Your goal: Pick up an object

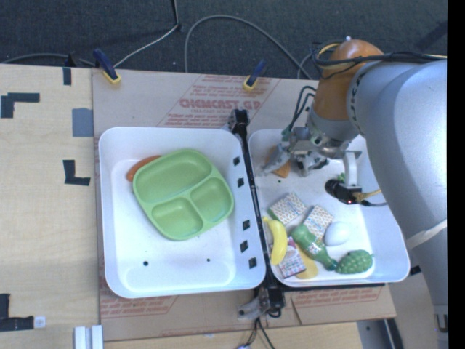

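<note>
I see two white bins [116, 217] sitting side by side on brown cardboard [167, 100], held by two blue-and-yellow clamps [107, 67]. Black cables [182, 27] trail across dark carpet [87, 13] behind.

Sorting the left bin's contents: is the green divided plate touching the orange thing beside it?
Touching. The camera view shows the green plate overlapping the orange object at its upper left edge, with no gap between them.
</note>
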`<state>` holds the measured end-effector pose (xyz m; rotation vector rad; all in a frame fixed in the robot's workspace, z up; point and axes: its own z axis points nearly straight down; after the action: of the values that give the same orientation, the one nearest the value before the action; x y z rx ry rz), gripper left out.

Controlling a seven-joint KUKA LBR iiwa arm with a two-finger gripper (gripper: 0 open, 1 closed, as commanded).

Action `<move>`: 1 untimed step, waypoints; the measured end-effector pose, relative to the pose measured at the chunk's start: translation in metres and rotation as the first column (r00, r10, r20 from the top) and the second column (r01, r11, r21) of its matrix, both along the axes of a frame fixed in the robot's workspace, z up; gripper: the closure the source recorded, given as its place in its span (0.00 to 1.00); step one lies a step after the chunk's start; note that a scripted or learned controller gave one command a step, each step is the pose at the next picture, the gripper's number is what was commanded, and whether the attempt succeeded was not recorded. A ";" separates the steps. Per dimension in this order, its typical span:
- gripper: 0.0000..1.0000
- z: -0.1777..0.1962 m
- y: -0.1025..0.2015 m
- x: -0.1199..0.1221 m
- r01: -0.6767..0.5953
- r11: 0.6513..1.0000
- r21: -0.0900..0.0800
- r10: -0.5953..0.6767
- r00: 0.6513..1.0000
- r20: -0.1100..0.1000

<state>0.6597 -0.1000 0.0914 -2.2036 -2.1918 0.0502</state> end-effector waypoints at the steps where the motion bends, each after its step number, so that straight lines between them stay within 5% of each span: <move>1: 0.00 -0.008 -0.003 0.002 0.000 1.000 0.006 0.000 1.000 0.006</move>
<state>0.6616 -0.1025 0.0835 -2.2037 -2.1929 0.0370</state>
